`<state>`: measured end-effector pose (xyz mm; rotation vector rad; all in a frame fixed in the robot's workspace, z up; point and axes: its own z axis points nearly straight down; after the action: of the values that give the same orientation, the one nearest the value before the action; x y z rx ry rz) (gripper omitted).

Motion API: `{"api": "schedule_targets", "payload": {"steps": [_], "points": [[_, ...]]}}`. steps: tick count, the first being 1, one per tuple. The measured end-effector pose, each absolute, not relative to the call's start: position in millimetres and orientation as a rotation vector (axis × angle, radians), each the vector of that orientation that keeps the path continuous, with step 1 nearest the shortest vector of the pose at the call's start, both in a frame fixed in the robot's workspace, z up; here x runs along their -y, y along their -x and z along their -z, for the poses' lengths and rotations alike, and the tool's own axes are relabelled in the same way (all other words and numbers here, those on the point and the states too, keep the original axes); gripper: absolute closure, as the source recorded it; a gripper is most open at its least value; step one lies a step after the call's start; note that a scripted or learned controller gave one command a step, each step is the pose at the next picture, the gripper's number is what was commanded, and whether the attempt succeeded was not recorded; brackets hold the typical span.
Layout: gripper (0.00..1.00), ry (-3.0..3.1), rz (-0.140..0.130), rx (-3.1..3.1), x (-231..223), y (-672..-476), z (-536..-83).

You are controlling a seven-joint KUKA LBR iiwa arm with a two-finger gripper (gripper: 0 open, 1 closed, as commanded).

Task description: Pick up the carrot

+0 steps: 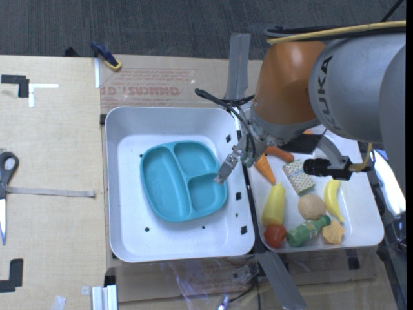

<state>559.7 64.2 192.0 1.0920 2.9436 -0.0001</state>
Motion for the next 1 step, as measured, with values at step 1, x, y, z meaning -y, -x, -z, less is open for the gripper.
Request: {"api": "schedule_targets", "payload": {"steps": [1], "points": [[0.00,-1.269,0.001,-2.871,-3.0,-547.3,-192.1]]}}
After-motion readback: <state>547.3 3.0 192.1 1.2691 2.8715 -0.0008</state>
